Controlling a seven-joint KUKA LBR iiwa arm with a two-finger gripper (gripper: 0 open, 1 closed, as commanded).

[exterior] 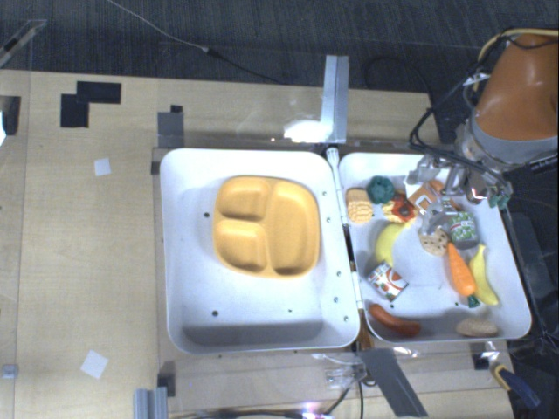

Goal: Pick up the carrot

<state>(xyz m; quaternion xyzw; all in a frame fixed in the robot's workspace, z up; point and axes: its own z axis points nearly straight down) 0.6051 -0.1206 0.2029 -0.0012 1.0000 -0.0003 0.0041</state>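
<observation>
Hand (439, 206) over right bin (517, 297), grip state unclear | carrot (460, 271) near right wall, beside banana (483, 278)

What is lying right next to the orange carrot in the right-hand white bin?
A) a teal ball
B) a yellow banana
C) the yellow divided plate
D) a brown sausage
B: the orange carrot lies in the right-hand white bin with a yellow banana alongside it, on the side toward the bin's outer wall, while the yellow divided plate sits in the left-hand white bin.
</observation>
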